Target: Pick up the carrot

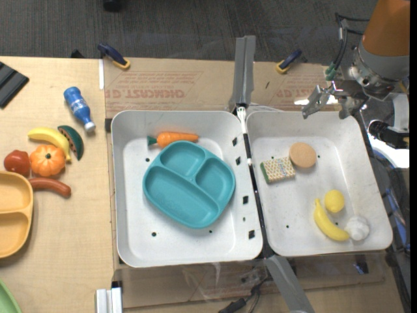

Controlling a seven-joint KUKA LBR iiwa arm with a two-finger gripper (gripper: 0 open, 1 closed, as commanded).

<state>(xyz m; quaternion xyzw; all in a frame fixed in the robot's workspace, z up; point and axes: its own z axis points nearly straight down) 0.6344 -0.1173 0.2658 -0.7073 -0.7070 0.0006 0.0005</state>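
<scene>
Nearest the camera, along the bottom of the frame, run the front rims of two white bins. The left bin holds a teal plate with three compartments, glossy moulded plastic with rounded corners. The carrot lies just beyond the plate's far edge, in the upper part of the left bin, lengthwise left to right, its green stub toward the left; it looks like smooth orange plastic, tapered. It seems to touch or nearly touch the plate's rim.

The right bin carries a banana, a lemon, a pale fuzzy ball, a tan disc and a speckled sponge-like block.

The gripper hangs at the upper right, over the far edge of the right bin, well apart from the carrot. Its fingers look spread and nothing sits between them.

By this showing the task is hardly begun: the carrot rests untouched, and the arm has yet to cross the divider to the left bin, descend, close and lift. The plate rim beside the carrot may crowd one finger.
</scene>
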